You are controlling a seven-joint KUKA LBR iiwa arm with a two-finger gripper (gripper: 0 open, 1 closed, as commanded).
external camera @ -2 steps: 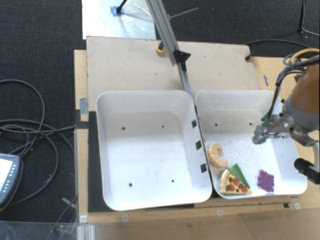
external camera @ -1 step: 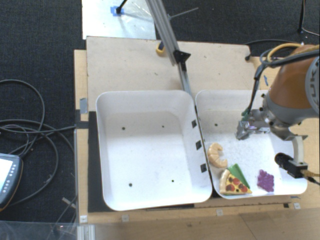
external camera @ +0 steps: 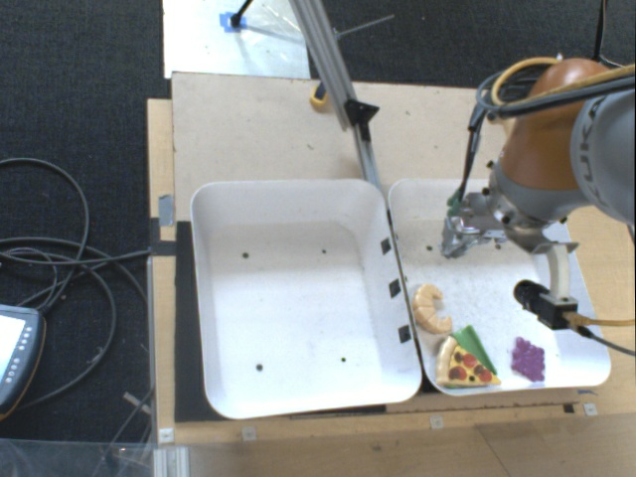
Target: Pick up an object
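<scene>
Where the camera looks down at a slant, the surface [external camera: 258, 127] is a pale brown board that carries two shallow white bins side by side. The left bin [external camera: 214, 296] shows only small dark dots on its floor. The right bin [external camera: 596, 366] holds three things near its front edge: a croissant [external camera: 431, 308] close to the wall between the bins, a pizza slice [external camera: 465, 362] just in front of it, and a purple grape bunch [external camera: 528, 359] further to the right, apart from the slice. The arm [external camera: 566, 137] reaches in from the right, and its pincer [external camera: 457, 238] hangs over the back part of the right bin, well apart from the three things; I cannot tell how its tips stand. Around the surface lies dark carpet [external camera: 79, 68], with loose black cables [external camera: 60, 256] at the left.
</scene>
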